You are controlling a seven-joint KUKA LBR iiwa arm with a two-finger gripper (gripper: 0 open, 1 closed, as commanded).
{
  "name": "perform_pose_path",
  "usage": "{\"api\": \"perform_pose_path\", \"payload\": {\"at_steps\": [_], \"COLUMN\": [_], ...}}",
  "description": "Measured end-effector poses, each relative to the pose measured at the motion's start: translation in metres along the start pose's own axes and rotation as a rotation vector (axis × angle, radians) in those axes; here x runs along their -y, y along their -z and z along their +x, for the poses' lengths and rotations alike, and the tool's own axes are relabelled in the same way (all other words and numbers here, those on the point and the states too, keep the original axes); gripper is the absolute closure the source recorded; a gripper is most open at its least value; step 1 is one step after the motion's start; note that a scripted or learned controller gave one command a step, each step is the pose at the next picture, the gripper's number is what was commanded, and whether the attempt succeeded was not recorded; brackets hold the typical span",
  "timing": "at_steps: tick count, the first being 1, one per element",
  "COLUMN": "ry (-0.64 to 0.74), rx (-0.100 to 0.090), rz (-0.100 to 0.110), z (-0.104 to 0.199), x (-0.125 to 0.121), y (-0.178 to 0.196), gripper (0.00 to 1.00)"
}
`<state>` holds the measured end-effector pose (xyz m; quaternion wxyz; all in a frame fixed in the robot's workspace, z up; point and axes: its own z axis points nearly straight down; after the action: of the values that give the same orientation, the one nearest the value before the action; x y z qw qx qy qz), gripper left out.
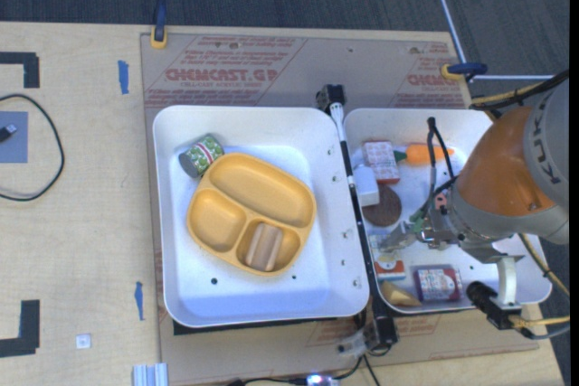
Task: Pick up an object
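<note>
My gripper point(402, 239) hangs low over the right bin point(536, 289), near its left side. It sits just below a brown round disc point(386, 207) and above a small orange and white card point(389, 268). A red and blue packet point(438, 284) lies to its lower right, with a yellow item point(399, 295) beside that. Further back in this bin are a white block point(365, 187), a red and white packet point(381, 160) and an orange carrot-like piece point(418, 155). The grey and orange arm point(507, 181) covers the right part of the bin.
The left bin point(172, 194) holds a yellow divided plate point(249, 211) with a tan roll point(264, 247) in its lower compartment. A green can point(200, 155) lies at its back left. A black cable point(439, 163) hangs over the right bin.
</note>
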<state>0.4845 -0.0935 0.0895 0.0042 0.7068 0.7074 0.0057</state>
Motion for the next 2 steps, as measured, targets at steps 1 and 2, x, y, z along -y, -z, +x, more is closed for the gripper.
{"api": "perform_pose_path", "payload": {"at_steps": [1,2], "ry": [0.002,0.001], "rx": [-0.003,-0.001], "rz": [-0.004,-0.004], "z": [0.0015,0.0003], "x": [-0.0020,-0.0019], "y": [0.0111,0.0112], "gripper": [1.00,0.00]}}
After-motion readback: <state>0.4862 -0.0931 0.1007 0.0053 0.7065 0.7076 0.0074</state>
